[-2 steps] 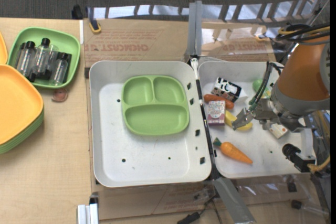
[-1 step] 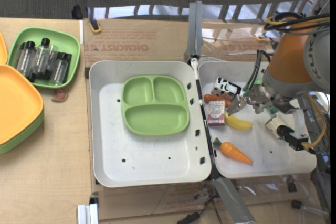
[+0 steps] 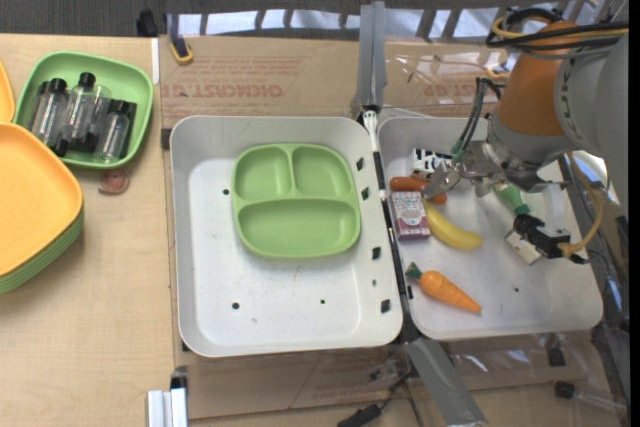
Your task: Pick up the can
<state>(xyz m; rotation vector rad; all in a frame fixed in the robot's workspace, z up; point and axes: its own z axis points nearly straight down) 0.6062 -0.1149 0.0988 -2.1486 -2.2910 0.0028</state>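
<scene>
My gripper [image 3: 440, 180] hangs low in the right bin [image 3: 560, 315], just beside the can [image 3: 410, 214] lying by the banana [image 3: 455, 232], though I cannot tell its state, so the pick looks not yet made.

Single fixed camera above the pale wooden worktop [image 3: 110, 315], looking down at a slant on two shallow white plastic bins [image 3: 200, 315]; grey arm [image 3: 590, 95] enters from the right.
</scene>
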